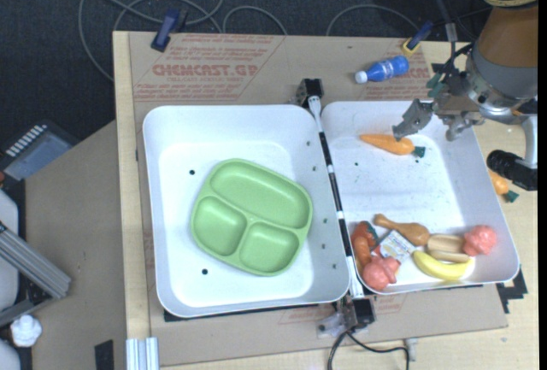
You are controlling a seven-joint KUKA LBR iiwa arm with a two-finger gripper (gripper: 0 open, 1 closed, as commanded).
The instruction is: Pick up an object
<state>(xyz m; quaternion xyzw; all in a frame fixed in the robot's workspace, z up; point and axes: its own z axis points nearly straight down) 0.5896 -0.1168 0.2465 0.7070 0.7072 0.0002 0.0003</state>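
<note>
My gripper [436, 122] hangs over the far part of the right bin [402, 180], its two fingers spread open with nothing between them. An orange toy carrot [386, 143] lies on the bin floor just left of and below the left finger [415, 120]. At the bin's near edge lies a heap of toy food: a yellow banana [441, 265], a brown drumstick [402, 230], a pink ball [480, 239], and red pieces [376, 272].
The left bin [171, 146] holds a green divided plate [249, 215]. A blue and white bottle [383, 69] lies on the cardboard behind the right bin. An orange item [499, 184] sits outside the right bin's right rim. Cables and clamps lie around the bench.
</note>
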